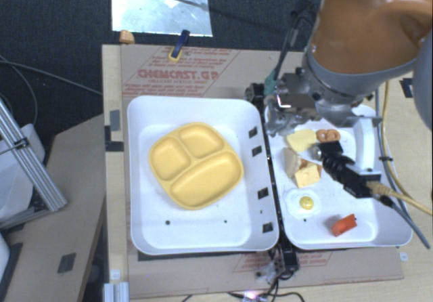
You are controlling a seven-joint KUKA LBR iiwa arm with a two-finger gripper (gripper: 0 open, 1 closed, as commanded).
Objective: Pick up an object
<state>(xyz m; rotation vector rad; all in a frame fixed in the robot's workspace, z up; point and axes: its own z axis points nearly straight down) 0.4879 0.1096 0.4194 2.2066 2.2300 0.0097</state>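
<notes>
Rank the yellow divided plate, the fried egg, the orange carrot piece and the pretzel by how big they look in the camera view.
Largest to smallest:
1. Yellow divided plate, by far.
2. Fried egg.
3. Orange carrot piece and pretzel: these look about alike, so I won't rank them.

The arm (369, 16) comes in from the upper right, its orange band bulking large and close to the camera, grey wrist below it, the gripper (284, 114) pointing down
</notes>
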